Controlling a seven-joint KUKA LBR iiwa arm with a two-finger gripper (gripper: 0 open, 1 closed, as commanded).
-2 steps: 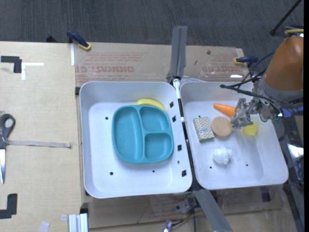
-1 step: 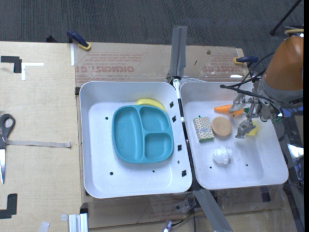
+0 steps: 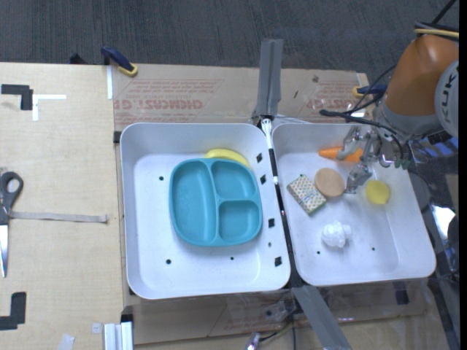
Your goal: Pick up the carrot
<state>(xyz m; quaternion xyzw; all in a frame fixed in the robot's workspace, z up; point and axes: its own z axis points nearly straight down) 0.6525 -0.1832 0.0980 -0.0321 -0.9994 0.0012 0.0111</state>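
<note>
Gripper (image 3: 357,168) over right bin (image 3: 408,257), beside carrot (image 3: 332,152).

A pale wooden worktop (image 3: 58,166) is seen under even light, partly covered by a printed cardboard sheet (image 3: 182,93). Dark grey carpet (image 3: 219,13) is visible beyond it. Scissors (image 3: 7,195) are laid near the worktop's left edge.

Carrot (image 3: 332,152) right end hidden behind gripper (image 3: 357,168); yellow item (image 3: 226,154) far left mostly covered by plate (image 3: 216,200).
</note>
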